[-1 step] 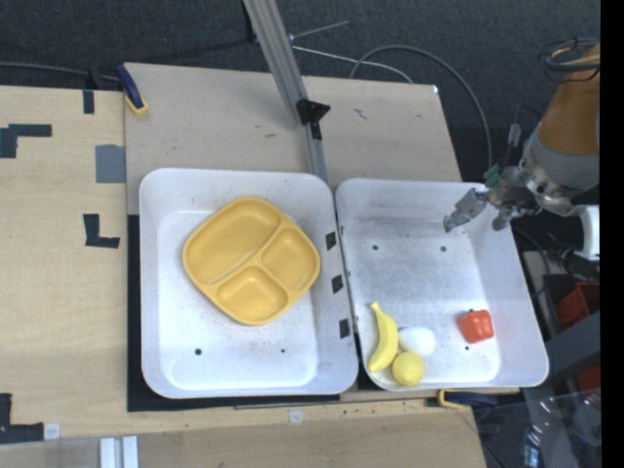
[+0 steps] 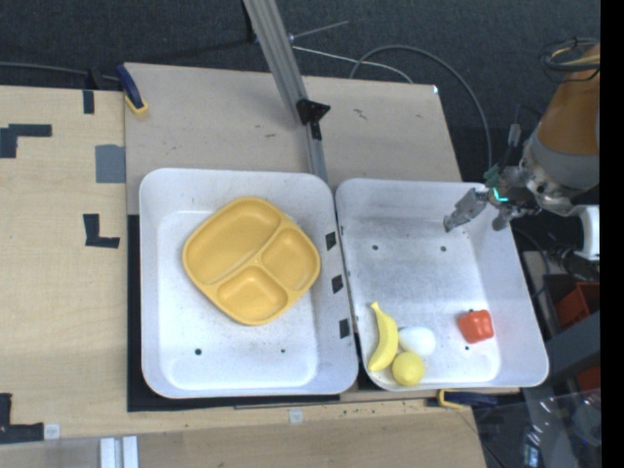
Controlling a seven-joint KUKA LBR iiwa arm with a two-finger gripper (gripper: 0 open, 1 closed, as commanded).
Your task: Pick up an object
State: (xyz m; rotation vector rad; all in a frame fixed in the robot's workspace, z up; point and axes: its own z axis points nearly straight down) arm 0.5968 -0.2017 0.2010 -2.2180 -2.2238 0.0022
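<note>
Yellow ball (image 2: 408, 368), banana (image 2: 384, 335) and white ball (image 2: 418, 340) crowd right bin's (image 2: 439, 261) near edge, red block (image 2: 476, 326) apart; end effector (image 2: 482, 210), spread and empty at far right corner, risks nudging neighbours or wall.

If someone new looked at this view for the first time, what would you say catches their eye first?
Most likely the big yellow three-compartment plastic plate, lying in the left white bin. Next, the cluster at the near edge of the right white bin: a yellow banana, a white ball, a yellow ball and a small red block. The grey gripper hovers over that bin's far right corner.
</note>
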